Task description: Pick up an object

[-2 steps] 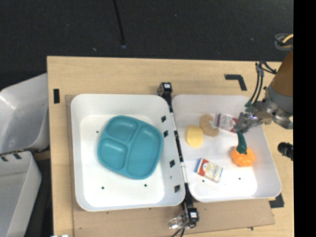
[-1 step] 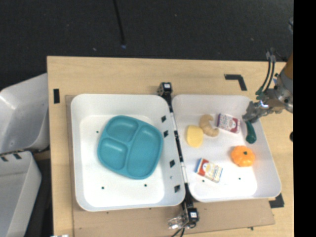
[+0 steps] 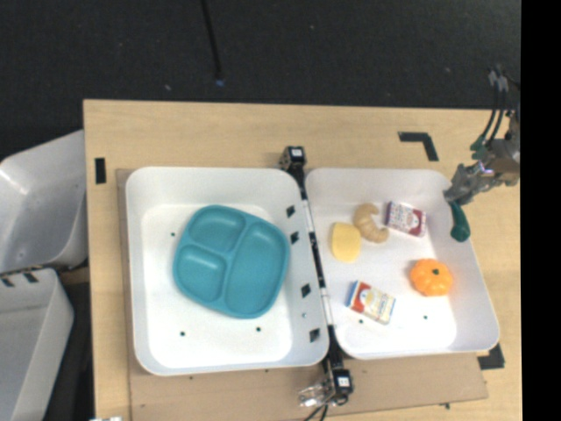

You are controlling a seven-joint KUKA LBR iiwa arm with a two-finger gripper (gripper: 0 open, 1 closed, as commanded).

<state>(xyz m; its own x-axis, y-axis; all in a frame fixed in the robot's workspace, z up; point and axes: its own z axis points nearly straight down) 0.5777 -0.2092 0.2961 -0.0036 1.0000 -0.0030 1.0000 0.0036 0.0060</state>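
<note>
The right bin (image 3: pixel 469 323) holds several small items. A yellow lump (image 3: pixel 345 242) lies next to a tan croissant-shaped piece (image 3: pixel 372 222). Right of them is a maroon and white carton (image 3: pixel 405 218). An orange pumpkin (image 3: pixel 431 277) sits near the right wall, and a red and white carton (image 3: pixel 371 302) lies toward the front. My gripper (image 3: pixel 461 216) hangs at the bin's right rim, above and right of the pumpkin and apart from every item. Nothing is seen in its grasp.
The left bin (image 3: pixel 149 323) holds a teal divided plate (image 3: pixel 231 260) near its middle. A ridge with black clips (image 3: pixel 308 244) separates the two bins. Grey-white equipment (image 3: pixel 35 209) stands off the bench's left side.
</note>
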